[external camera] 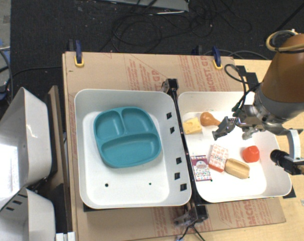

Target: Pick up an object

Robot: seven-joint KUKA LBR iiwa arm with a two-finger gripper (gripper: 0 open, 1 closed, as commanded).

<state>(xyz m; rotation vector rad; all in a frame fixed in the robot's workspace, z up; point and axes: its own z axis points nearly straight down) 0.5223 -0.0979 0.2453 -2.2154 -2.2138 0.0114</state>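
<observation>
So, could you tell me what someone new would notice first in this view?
Probably the teal tray, lying alone in the left bin. Next, the arm reaching in from the right, its tool above the right bin. Below it sits a cluster of small items, the red one brightest, near that bin's right side.

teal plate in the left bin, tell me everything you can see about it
The teal plate is a rounded-rectangle divided dish that looks like smooth matte plastic. Raised ridges split it into three compartments: two smaller ones along the far side and one wide one along the near side. All three look bare. It lies flat, right side up and slightly skewed, on the floor of the left bin, toward its far half, apart from the walls. Nothing else touches it; the end effector is over the right bin.
</observation>
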